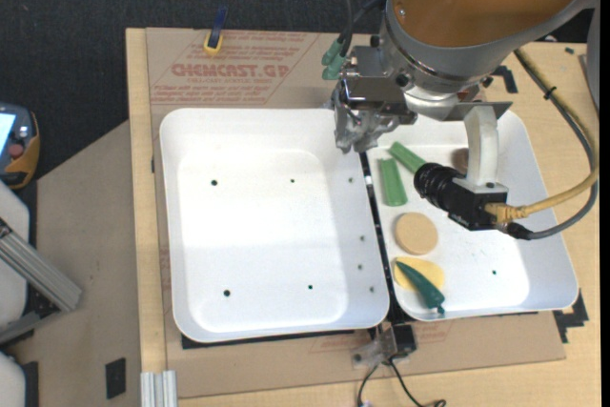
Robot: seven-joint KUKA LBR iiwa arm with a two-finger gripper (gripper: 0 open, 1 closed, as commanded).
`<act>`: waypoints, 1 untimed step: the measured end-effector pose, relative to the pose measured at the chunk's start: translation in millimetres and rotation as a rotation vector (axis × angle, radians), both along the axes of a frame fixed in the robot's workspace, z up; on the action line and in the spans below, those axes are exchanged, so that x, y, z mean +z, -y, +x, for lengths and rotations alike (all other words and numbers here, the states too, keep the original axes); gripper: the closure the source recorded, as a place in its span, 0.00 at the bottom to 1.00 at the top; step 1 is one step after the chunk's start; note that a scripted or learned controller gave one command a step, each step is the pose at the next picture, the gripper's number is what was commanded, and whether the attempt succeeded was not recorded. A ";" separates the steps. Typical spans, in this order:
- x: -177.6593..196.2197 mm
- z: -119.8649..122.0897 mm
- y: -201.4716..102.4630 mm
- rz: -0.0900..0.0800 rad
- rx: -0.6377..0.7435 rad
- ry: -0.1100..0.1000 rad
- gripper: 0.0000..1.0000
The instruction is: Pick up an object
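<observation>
In the right bin [548, 234] I see four loose objects: a green block [392, 182] lying lengthwise near the left wall, a second green bar [406, 156] angled just beyond it, a tan disc [416, 233] mid-bin, and a yellow-and-teal piece [422, 281] nearest the front rim.

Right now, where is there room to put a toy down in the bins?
The left bin has bare floor from wall to wall. The right bin is crowded near the divider: green blocks, tan disc, yellow-and-green piece. Its lower right corner is bare.
</observation>
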State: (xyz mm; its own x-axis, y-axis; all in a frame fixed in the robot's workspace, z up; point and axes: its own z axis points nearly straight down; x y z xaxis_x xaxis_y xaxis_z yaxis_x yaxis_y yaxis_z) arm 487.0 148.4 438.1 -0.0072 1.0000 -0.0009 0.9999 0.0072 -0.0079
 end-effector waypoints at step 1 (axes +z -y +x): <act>88.1 85.9 -50.7 0.006 -0.004 0.023 1.00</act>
